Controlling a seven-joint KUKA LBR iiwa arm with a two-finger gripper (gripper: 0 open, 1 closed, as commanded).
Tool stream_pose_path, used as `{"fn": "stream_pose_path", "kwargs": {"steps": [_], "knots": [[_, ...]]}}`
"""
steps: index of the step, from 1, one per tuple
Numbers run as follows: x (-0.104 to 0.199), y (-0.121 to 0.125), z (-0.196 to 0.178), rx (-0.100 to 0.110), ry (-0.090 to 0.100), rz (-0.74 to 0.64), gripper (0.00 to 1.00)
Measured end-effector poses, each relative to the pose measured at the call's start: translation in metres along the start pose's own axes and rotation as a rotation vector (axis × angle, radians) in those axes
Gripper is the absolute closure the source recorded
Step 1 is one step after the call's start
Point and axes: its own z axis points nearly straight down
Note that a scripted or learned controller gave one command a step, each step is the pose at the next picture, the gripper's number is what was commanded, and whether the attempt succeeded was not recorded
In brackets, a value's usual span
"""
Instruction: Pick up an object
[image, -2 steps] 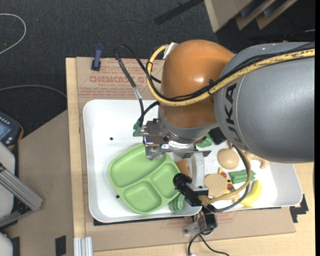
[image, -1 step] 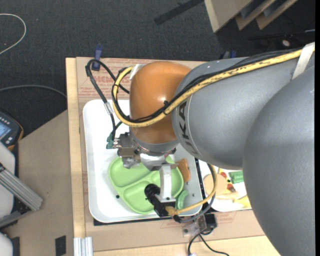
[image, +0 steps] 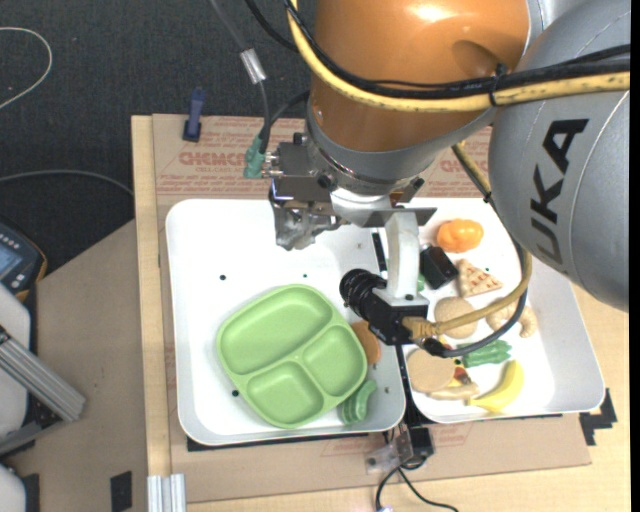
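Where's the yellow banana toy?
The curved yellow banana toy lies in the camera view's right white bin, near its front edge, just below the green bean pod.

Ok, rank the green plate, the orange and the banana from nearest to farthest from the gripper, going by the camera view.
1. Green plate: in the left bin, just below the gripper in the view.
2. Orange: at the top of the right bin, off to the gripper's side.
3. Banana: at the right bin's bottom edge.
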Motion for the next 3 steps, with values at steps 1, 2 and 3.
{"fn": "stream_pose_path", "kwargs": {"steps": [1,2,3], "knots": [[-0.005,0.038,0.285,0.034,-0.017,0.005,1.00],[-0.025,0.064,0.333,0.019,-0.009,0.003,1.00],[0.000,0.001,0.207,0.015,-0.006,-0.002,1.00]]}}
